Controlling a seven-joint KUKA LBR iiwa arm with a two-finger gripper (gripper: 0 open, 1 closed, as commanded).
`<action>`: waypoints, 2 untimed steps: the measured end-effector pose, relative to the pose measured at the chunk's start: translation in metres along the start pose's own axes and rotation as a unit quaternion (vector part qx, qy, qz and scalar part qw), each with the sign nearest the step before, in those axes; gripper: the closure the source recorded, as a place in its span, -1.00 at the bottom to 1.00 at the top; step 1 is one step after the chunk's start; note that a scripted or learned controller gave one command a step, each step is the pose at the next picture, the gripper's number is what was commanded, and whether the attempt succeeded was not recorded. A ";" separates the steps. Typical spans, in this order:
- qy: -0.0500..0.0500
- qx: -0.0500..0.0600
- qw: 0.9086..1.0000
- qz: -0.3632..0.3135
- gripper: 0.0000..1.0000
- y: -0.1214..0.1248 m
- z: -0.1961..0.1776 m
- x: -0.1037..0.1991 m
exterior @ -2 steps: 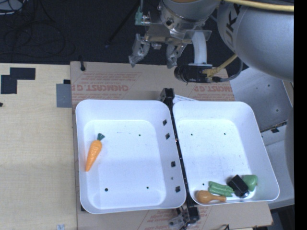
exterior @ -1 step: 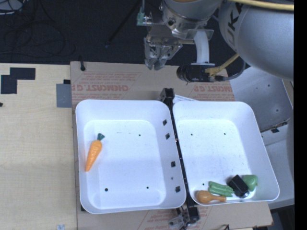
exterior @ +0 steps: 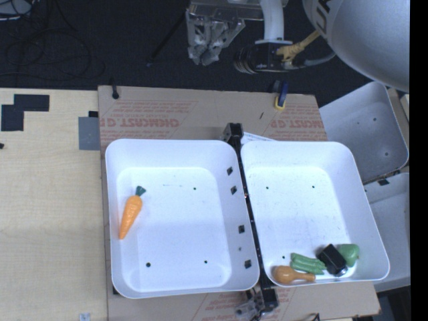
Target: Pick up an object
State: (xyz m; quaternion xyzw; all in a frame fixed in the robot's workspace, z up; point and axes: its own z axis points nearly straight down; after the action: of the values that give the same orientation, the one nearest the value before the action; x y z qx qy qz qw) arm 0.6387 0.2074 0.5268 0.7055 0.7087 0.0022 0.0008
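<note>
Camera view: grey metal two-finger gripper (exterior: 208, 45) high beyond both bins, grasp state impossible to tell. Orange plastic carrot (exterior: 130, 211) alone in left white bin (exterior: 167, 151). Best descending across its middle.

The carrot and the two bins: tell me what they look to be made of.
Carrot: probably moulded plastic, a toy; the orange is even and smooth, with a solid green top.
Left bin and right bin: likely thin formed plastic, white and slightly glossy, with rounded corners and soft light patches on the floor. Painted metal cannot be excluded.
</note>
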 end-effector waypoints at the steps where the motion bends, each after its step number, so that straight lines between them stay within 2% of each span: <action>1: -0.003 0.008 1.000 0.004 1.00 0.004 0.095 -0.042; 2: 0.001 -0.001 1.000 -0.001 1.00 0.005 -0.017 0.032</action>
State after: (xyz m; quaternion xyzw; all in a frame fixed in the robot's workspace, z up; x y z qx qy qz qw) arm 0.6433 0.2398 0.5440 0.7048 0.7094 0.0037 0.0014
